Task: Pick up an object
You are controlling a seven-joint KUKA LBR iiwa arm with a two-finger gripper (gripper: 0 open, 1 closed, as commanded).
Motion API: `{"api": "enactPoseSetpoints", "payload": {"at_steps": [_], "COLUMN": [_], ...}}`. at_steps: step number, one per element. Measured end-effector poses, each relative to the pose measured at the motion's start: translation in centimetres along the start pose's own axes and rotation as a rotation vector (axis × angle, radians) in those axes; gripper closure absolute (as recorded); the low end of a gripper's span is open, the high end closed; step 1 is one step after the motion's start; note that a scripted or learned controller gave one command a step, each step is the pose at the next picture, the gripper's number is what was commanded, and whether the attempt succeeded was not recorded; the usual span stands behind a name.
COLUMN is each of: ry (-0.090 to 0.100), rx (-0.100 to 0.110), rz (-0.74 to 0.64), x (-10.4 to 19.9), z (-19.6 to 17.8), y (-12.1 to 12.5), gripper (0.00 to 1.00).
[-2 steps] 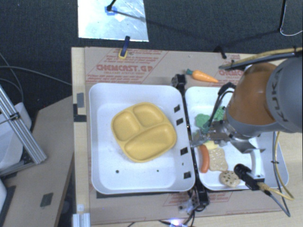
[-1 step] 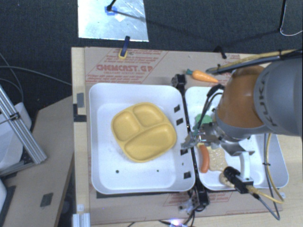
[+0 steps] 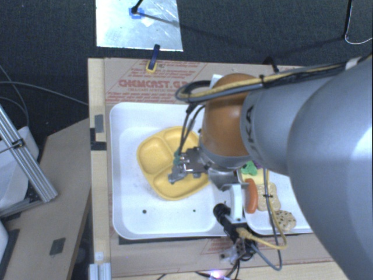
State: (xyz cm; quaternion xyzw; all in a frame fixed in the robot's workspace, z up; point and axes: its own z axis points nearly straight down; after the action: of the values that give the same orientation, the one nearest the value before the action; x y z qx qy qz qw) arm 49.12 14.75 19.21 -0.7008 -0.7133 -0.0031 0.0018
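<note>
Arm: grey KUKA arm enters from the right of the camera view and fills the upper right; its orange band sits above the wrist, which points down into the left bin. Black cables run along the arm and loop down past the wrist.

Gripper: metal end lies low over the yellow divided plate, at the plate's right side, and seems to touch it; whether the claw is released or clenched cannot be told from this angle, and nothing is seen held.

Yellow divided plate: lies flat in the left bin, near its middle, partly hidden under the wrist.

Right bin: mostly covered by the arm. Visible contents: a green toy piece, an orange-red sausage-shaped toy, a speckled cookie, close together near the dividing wall.

Bench: brown board printed CHEMCAST beneath the bins.
</note>
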Motion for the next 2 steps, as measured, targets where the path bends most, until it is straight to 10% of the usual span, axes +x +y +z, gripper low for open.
{"api": "enactPoseSetpoints", "payload": {"at_steps": [1,2], "ry": [-0.006,0.001], "rx": [-0.005,-0.004], "rz": [0.007,0.004], "x": [7.8,3.1], "z": [11.2,10.5], "y": [-0.4,-0.4], "gripper": [0.00,0.00]}}
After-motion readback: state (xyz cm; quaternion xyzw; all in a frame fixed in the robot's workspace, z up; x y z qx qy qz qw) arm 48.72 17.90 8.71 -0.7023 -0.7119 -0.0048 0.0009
